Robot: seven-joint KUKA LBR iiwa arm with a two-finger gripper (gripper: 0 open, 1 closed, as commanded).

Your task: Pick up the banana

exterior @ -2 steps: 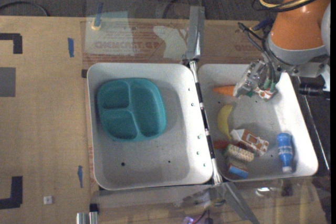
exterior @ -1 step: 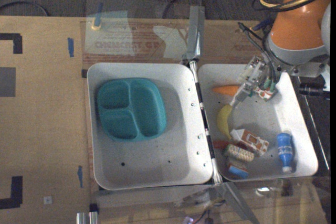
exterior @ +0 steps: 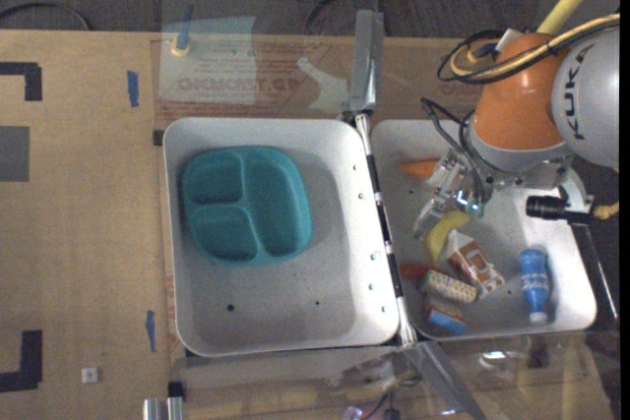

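The banana [exterior: 445,231], short and yellow, lies in the right bin [exterior: 566,310] near its middle left. My gripper [exterior: 445,208] hangs under the orange wrist band, right over the banana's upper end. Its fingers look open, one pale finger [exterior: 432,212] reaching down beside the banana's left side. The banana rests on the bin floor among other items, and its top is partly covered by the gripper.
Crowded around the banana are a red-and-white carton [exterior: 475,265], a brown patterned snack [exterior: 451,286], a small red piece [exterior: 413,270] and a blue bottle [exterior: 534,282]. An orange item [exterior: 418,168] lies at the bin's back. The left bin [exterior: 295,320] holds a teal divided plate [exterior: 246,204].
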